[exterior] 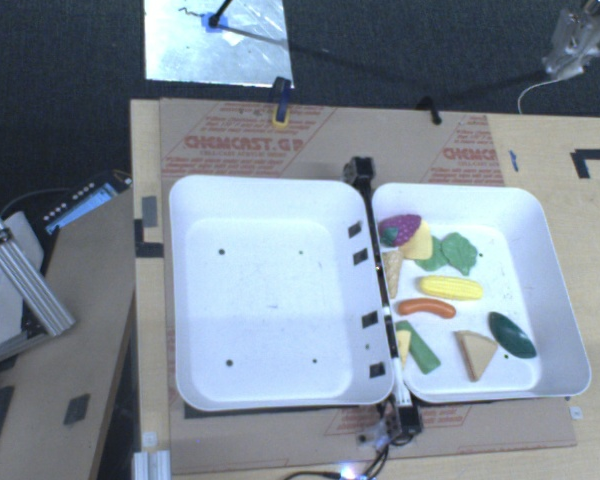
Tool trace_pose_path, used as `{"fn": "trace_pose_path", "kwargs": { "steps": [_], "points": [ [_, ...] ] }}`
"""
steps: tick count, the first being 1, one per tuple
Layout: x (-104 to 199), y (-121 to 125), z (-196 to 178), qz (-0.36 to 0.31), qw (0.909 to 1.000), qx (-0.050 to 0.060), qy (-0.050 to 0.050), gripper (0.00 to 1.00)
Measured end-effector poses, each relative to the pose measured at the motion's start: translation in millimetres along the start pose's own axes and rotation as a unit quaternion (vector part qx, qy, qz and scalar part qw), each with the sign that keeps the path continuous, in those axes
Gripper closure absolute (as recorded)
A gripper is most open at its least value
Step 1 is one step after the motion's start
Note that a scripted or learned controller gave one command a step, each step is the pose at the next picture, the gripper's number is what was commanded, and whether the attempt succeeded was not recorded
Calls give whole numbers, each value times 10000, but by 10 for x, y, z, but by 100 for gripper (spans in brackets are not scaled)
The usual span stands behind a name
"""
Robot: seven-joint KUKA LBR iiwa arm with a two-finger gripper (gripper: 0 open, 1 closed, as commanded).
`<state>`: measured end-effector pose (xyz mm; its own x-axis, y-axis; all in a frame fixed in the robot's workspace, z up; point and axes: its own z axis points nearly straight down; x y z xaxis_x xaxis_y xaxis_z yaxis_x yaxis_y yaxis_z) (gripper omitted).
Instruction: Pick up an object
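The right bin [545,268] holds several toy foods: purple grapes [400,229], a yellow cheese piece [418,245], a green leafy piece [460,252], a yellow corn cob [451,287], an orange-red sausage [427,308], a dark green cucumber [511,335], a tan bread wedge [475,353] and a green stick [420,349]. My gripper [578,38] hangs at the top right corner, high above the floor and well away from both bins, with nothing visible in it.
The left bin [270,288] lies beside the right one on a cardboard sheet [250,140]. A silver foil sheet [218,28] lies on the dark floor behind. A metal frame [20,278] stands at the far left.
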<state>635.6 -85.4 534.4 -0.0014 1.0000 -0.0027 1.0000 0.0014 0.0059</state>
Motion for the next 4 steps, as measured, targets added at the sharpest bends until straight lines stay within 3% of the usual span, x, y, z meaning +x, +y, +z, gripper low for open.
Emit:
{"fn": "trace_pose_path", "kwargs": {
  "steps": [1, 2, 3, 4],
  "points": [
    [-1025, -262, 356, 36, 10000, 29, 1, 100],
    [-1087, 253, -28, -18, 10000, -14, -9, 100],
    [13, -331, 824, -43, 10000, 62, 30, 100],
    [-33, 354, 353, -23, 10000, -24, -1, 100]
  ]
}}
